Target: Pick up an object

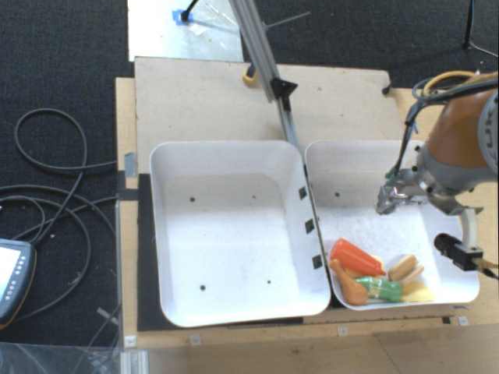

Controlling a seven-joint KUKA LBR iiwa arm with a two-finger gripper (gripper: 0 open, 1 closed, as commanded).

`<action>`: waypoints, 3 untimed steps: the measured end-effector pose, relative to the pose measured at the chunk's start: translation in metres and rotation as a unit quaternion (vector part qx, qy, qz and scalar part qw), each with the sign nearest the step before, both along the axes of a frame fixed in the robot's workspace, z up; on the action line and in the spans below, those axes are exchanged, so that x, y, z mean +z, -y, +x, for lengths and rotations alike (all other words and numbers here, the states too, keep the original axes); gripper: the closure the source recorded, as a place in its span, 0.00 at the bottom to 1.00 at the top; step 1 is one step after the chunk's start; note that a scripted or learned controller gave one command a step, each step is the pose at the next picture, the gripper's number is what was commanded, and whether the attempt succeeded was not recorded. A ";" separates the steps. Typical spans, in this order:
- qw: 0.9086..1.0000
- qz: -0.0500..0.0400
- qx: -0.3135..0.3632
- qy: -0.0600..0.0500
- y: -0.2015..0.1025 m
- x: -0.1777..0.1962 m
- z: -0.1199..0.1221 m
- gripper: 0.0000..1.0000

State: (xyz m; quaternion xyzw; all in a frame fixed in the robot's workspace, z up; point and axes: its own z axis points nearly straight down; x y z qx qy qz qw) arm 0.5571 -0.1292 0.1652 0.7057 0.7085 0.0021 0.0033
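Several toy foods lie bunched at the near end of the right bin [351,162]: an orange-red carrot-like piece [357,257], a brown drumstick [348,282], a green piece [382,289], a tan bun-like piece [405,268] and a pale yellow piece [419,292]. My gripper [387,199] hangs over the middle of that bin, up and to the right of the pile, apart from the toys. Nothing shows between its tips.
The left bin [168,232] sits beside the right one, with a dark-marked divider [309,224] where they meet. A slanted metal pole [261,45] crosses the back of the bench. Cables [47,170] and a tablet [12,275] lie on the floor at left.
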 end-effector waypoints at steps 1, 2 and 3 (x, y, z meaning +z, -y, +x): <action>1.000 0.000 0.001 0.000 0.000 0.046 0.002 1.00; 1.000 0.002 0.003 -0.002 -0.050 0.059 0.002 1.00; 1.000 0.002 0.003 -0.004 -0.105 0.051 -0.001 1.00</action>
